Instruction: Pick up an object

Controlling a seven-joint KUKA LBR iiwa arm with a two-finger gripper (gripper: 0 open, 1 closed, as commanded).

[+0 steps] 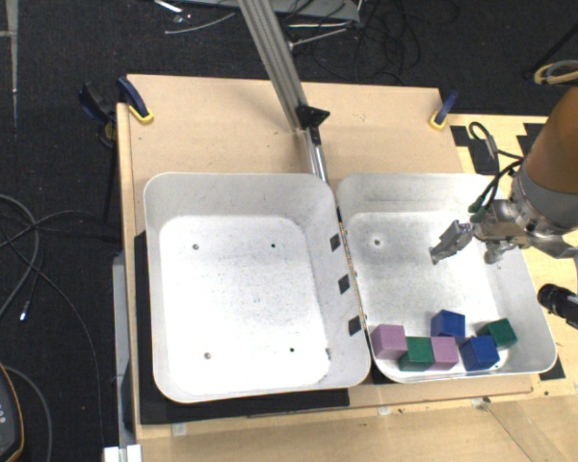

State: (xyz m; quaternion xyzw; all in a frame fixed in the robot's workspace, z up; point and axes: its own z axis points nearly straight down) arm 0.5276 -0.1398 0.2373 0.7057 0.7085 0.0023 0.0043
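Observation:
Several small blocks lie clustered along the near edge of the right bin [405,200]: a purple block [389,340], a green block [419,351], a pink-purple block [445,351], two blue blocks [449,323] [480,351], and another green block [502,332]. My gripper [452,242] hangs over the middle of the right bin, above and behind the cluster and apart from every block. Nothing shows in its grasp. The arm reaches in from the right edge.
The left bin [173,200] sits beside the right one, with their rims meeting at the centre. A metal pole [279,61] slants in from the back toward that seam. Clamps stand at the bench's back corners, and cables lie on the floor.

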